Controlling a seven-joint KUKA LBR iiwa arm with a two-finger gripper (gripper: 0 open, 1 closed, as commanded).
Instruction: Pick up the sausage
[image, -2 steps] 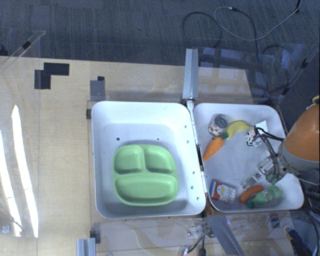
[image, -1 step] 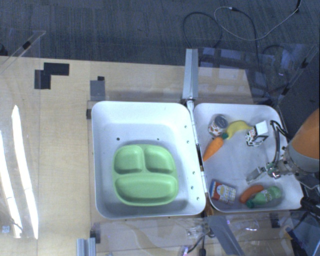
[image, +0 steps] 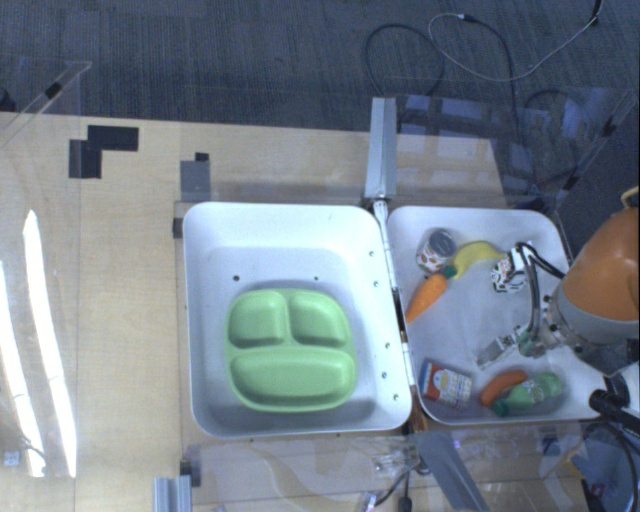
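In the right bin (image: 560, 235), the sausage (image: 502, 385) touches a green bottle (image: 530, 395); fingers (image: 497, 349) state unclear.

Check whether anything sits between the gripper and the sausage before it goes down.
Nothing visible lies between them. The gripper hangs in the right bin, just above the sausage in the view, with bare bin floor between. The green bottle presses against the sausage's right side and could crowd a grasp.

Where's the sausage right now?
The sausage lies near the front edge of the right bin, touching the green bottle, right of the small carton.
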